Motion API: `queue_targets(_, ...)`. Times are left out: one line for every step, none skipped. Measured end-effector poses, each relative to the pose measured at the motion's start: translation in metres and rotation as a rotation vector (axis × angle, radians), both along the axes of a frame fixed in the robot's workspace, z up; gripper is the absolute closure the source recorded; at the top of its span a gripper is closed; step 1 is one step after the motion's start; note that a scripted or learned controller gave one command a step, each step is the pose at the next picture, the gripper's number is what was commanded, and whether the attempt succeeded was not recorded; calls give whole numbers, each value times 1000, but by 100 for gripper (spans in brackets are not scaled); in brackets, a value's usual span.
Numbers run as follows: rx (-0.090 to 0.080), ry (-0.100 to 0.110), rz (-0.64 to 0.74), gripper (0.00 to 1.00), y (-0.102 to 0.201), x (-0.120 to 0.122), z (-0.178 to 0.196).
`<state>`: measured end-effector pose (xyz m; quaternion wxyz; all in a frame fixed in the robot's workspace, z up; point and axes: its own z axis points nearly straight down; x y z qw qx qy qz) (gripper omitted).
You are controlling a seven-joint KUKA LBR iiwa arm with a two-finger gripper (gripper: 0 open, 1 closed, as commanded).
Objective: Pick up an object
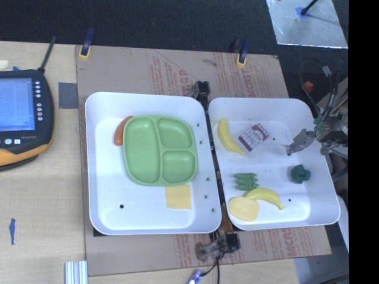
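Objects lie in the right bin (pixel 323 212): two bananas, a dark green lump (pixel 299 174). At its right edge the tool (pixel 294 146) hovers low, fingers narrowly apart, holding nothing.

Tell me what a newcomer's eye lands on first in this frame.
The big green three-compartment plastic tray dominates the left white bin, with a flat yellow square just below it. In the right white bin, two yellow toy bananas stand out, and the grey claw sits near that bin's right edge.
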<state>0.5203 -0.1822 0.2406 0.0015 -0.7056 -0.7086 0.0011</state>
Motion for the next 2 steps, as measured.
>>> queue_targets(-1, 2, 1, 0, -27, -8, -79)
queue_targets(0, 2, 1, 0, -29, 2, -149)
